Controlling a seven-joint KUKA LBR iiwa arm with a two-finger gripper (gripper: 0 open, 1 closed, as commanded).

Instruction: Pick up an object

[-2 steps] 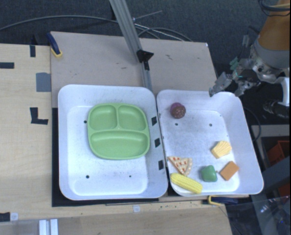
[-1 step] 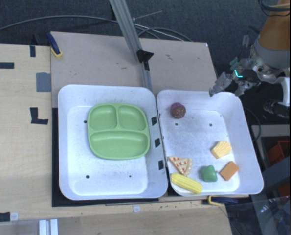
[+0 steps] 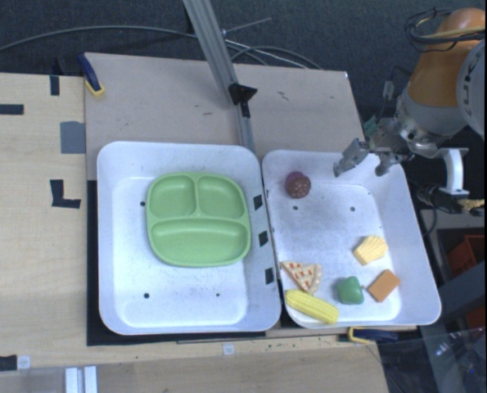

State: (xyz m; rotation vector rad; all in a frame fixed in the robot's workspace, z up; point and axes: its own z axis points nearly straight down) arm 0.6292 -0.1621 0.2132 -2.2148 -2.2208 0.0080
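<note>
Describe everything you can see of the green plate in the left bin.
The green plate is a pale green, rounded-square tray that looks like smooth plastic. Raised ridges split it into three compartments: two smaller ones along the far side and one wide one along the near side. All three look bare. It lies flat, right side up, on the floor of the left bin, toward its far right part, and touches nothing else.

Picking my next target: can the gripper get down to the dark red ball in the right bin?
Probably yes. The ball lies alone on the bin floor, apart from the other toys, and the gripper hangs just to its right with nothing between them.
</note>
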